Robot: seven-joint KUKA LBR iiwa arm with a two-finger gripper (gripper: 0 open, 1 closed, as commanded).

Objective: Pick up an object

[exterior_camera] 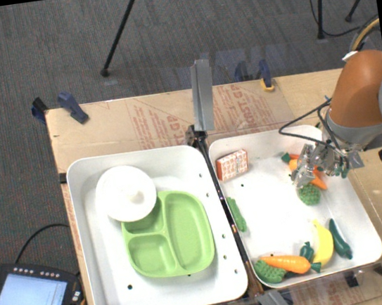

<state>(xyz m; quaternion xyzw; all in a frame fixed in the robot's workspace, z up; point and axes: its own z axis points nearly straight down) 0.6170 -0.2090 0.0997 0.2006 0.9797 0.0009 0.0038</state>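
The gripper (313, 169) hangs low over the right bin (277, 203), near its right wall, and its metal tip blurs into the toys beneath, so I cannot tell how wide it stands or whether it has anything in it. Just under and beside it lie an orange carrot (317, 180) and a green broccoli (310, 195); the broccoli sits on the near side of the tip, touching or almost touching it, and the carrot's long axis runs slantwise from far-left to near-right. As I judge it, either of these is the likely target, and the move turns on dropping straight down, not sideways. Farther off, a small box (232, 165) lies at the bin's far left, a banana (322, 242) and second carrot (289, 262) at its near edge. The left bin (102, 268) holds a green tray (171, 236) and a white bowl (126, 192).
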